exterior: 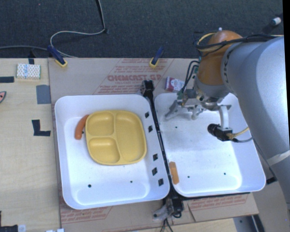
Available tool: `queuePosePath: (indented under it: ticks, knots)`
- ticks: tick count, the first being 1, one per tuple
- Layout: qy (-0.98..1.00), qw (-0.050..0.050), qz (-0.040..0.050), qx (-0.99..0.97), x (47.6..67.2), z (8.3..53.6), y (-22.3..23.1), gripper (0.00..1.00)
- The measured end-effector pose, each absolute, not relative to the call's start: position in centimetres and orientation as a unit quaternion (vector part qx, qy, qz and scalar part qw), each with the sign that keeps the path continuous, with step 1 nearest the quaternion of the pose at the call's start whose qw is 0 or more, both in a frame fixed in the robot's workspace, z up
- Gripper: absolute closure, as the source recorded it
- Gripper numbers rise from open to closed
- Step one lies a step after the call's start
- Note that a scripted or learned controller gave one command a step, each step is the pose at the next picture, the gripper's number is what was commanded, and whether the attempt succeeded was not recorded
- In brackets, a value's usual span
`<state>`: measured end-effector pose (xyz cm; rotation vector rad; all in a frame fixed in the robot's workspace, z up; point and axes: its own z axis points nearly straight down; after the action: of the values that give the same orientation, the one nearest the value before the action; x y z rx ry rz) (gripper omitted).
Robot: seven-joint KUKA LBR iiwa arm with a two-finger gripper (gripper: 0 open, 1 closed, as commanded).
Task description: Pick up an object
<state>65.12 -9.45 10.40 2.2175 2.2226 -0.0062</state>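
Observation:
My gripper (183,114) hangs over the far left part of the right bin (245,178), its fingers spread open with nothing between them. A small orange piece (173,172) lies in the right bin against the near left wall, well in front of the gripper. In the left bin (71,189) a yellow divided plate (115,137) lies flat. An orange sausage-shaped piece (79,127) rests against the plate's left rim.
The grey arm (260,97) covers the right bin's right side, with a black plug and yellow cable (222,132) below the wrist. A black divider (155,137) runs between the bins. A small packet (173,83) lies behind the bins on the cardboard.

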Motion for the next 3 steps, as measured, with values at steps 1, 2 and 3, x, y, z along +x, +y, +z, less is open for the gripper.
queuePosePath:
  ticks: [1, 2, 3]
  knots:
    - [0.708, 0.0, -0.0006, 0.707, 66.8, 8.5, -9.3, 0.0]
    - [0.708, 0.002, -0.0007, 0.706, 66.9, 9.5, -9.3, 1.0]
    - [0.709, 0.001, -0.0016, 0.706, 66.8, 10.4, -9.3, 1.0]
